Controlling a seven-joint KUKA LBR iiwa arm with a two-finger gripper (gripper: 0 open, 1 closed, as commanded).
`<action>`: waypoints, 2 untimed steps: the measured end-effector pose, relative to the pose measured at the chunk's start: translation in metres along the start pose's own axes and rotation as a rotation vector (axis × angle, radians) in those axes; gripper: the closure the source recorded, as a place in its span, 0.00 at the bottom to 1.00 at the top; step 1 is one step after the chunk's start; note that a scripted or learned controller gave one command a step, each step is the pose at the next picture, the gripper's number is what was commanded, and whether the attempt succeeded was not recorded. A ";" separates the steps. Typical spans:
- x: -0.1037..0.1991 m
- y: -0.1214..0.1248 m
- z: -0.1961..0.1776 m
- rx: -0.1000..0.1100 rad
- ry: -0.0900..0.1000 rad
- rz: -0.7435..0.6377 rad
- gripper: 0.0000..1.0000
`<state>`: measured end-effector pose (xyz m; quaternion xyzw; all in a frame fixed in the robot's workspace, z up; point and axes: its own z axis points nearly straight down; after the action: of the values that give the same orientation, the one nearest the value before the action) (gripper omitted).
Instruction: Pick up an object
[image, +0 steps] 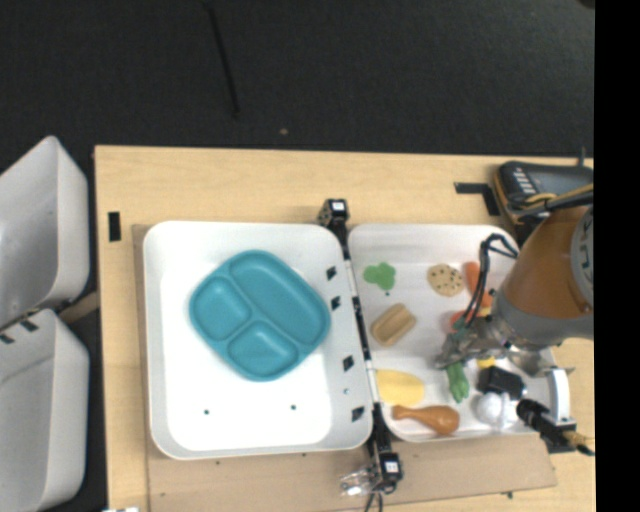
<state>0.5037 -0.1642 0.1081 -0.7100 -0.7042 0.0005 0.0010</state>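
The gripper (462, 347) hangs low in the right bin (420, 238); whether it grips anything cannot be told. A green toy (457, 382) lies just below it, a bread roll (392, 324) left, a cookie (444, 279) beyond.

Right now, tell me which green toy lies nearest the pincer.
The dark green piece, right beside the pincer. The leaf-shaped green one sits apart, near the right bin's top-left corner.
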 end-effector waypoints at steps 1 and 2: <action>-0.006 0.004 -0.062 -0.008 -0.003 -0.010 1.00; -0.018 0.005 -0.115 -0.007 -0.004 -0.012 1.00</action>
<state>0.5085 -0.1820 0.2231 -0.7058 -0.7084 -0.0007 -0.0029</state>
